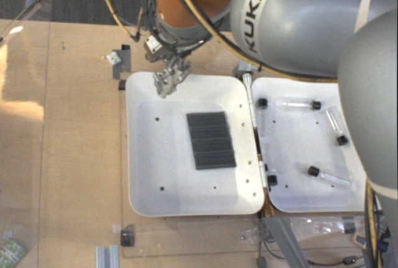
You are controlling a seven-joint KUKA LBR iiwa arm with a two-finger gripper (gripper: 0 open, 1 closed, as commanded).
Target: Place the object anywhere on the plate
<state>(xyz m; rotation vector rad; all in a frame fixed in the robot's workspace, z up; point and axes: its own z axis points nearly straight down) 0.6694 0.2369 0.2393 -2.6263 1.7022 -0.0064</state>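
Right now my pincer [166, 81] hangs over the upper left corner of the left bin [143, 192]; I cannot tell its state. Clear tubes [297, 103], probably my object, lie in the right bin [280, 198]; the dark ridged plate [211, 140] waits mid-frame.

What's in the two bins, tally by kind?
Dark ridged plate, left bin: 1
Clear tubes with black caps, right bin: 3 ()
Total: 4
The gripper hovers over the left bin's far corner.
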